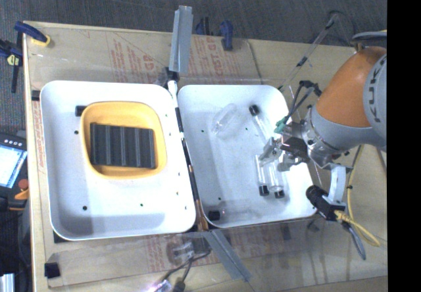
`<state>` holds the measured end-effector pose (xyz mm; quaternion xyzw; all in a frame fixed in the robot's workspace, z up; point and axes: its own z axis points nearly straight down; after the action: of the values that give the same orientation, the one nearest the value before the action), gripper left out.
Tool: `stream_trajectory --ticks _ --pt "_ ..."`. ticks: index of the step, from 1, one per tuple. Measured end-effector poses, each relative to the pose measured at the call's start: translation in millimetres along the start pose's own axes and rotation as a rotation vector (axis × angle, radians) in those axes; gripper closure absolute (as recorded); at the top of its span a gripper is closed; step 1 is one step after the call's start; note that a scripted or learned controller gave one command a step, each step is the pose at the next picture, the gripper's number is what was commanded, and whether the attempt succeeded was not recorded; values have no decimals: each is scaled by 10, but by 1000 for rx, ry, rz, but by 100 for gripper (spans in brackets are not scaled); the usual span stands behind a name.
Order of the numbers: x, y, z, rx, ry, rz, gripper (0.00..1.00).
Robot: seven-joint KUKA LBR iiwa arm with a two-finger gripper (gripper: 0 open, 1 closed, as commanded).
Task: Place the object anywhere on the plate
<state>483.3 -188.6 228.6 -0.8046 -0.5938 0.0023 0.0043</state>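
A: Item one, left bin [62, 152]: we log a yellow plate [123, 113] with a dark ribbed insert [123, 146] lying on it.

B: Item two, right bin [223, 192]: we log a clear plastic object [225, 118] near its upper middle, apart from the pincer [271, 172], which hangs low at the bin's right side. Whether it is apart or together, we cannot tell.

A: Risks, in our judgement: the clear object is hard to make out, so a grasp may miss or slip.

B: Obstacles: the two bin walls between object and plate could catch a low carry. Clamps [227, 34] edge the desk [118, 54].
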Motion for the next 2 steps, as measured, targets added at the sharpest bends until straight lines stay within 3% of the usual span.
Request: stream_trajectory --ticks 1,2 --pt "635 293 186 -6 -2 -134 100" --pt "1493 328 381 -5 -3 -177 100"
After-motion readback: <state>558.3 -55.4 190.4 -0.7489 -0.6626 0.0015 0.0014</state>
